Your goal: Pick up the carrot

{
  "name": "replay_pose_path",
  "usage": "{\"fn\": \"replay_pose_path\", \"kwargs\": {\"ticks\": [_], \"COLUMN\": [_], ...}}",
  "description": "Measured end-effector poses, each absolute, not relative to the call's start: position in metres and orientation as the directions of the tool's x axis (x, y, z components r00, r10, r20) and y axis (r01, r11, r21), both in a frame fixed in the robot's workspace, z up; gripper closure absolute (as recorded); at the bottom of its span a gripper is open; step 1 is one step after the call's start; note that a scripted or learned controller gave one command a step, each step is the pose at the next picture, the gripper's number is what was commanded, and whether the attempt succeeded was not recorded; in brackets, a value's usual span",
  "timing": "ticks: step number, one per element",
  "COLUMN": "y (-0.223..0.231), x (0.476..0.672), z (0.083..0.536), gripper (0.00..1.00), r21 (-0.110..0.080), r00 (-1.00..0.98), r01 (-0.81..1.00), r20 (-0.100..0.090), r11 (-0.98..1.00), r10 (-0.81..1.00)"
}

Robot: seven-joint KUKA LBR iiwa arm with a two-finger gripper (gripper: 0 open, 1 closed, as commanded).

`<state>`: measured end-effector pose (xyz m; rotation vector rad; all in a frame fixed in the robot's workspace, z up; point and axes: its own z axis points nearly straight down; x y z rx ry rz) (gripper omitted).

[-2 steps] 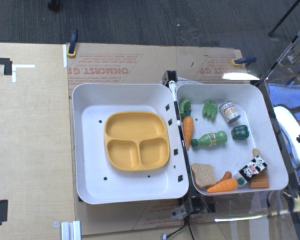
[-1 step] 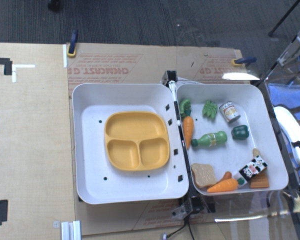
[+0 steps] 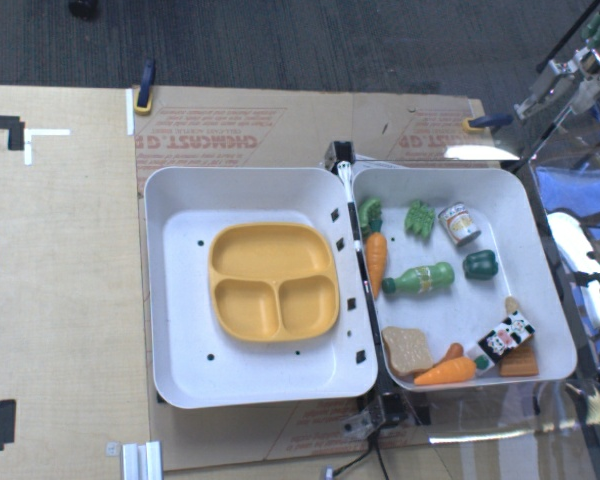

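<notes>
An orange carrot (image 3: 376, 259) with a green leafy top lies upright along the left wall of the right bin (image 3: 532, 230), its top pointing to the far side. A second orange carrot (image 3: 446, 372) lies on its side at the near edge of the same bin, between a bread slice (image 3: 407, 349) and a cow-patterned milk carton (image 3: 506, 337).
The right bin also holds a green bottle (image 3: 420, 280), a green leafy vegetable (image 3: 419, 218), a small can (image 3: 460, 224), a green pepper (image 3: 479, 264) and an orange-brown block (image 3: 521, 365). A yellow divided plate (image 3: 275, 280) sits in the left bin (image 3: 175, 318).
</notes>
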<state>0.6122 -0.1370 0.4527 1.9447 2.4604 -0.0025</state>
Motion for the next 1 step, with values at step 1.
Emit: {"fn": "replay_pose_path", "kwargs": {"ticks": [1], "y": [-0.1372], "x": [0.6140], "z": [0.4621], "gripper": [1.00], "r21": [0.006], "r00": [-0.236], "r01": [0.972], "r20": [-0.011], "r11": [0.236], "r10": [0.972]}}
